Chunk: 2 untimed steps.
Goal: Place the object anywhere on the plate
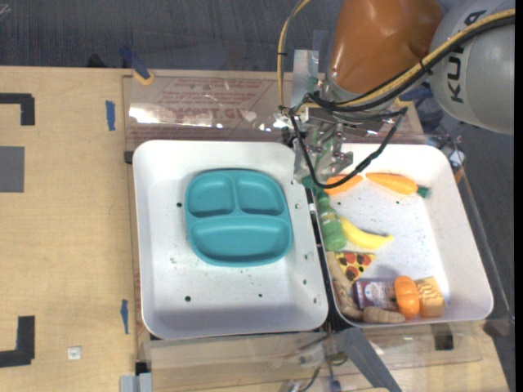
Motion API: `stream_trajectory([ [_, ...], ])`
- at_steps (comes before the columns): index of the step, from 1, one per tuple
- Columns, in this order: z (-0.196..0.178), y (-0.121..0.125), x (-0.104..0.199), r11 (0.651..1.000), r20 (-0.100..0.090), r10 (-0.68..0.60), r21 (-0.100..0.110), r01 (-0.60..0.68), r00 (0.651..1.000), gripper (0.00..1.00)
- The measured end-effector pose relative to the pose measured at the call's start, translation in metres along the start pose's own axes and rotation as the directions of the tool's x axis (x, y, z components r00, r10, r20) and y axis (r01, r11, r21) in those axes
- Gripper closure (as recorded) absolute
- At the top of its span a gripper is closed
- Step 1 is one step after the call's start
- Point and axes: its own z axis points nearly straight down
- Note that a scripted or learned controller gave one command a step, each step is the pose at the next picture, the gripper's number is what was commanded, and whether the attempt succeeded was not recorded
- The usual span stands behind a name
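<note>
Hovering at the right bin's [466, 219] left wall near its far corner: gripper [325, 182], finger state impossible to tell. Lying just below it along that wall: green object [331, 229]. Sitting mid-left bin [155, 243]: teal plate [238, 217].

gripper [320, 163] fingers lost among cables, gap unreadable. arm [482, 64] cut off at the right edge. orange carrot [343, 184] partly hidden beneath the gripper. small items [372, 296] at right bin's near corner piled, overlapping, too small to identify.
</note>
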Motion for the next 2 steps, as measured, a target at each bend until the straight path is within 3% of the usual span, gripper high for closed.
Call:
stream_trajectory([
  [1,0.0969,0.0239,-0.0551,0.969,0.003,-0.245,0.002,0.245,0.969,1.0],
  [2,0.0965,0.0234,-0.0546,0.97,0.003,-0.244,0.003,0.244,0.97,0.0],
])
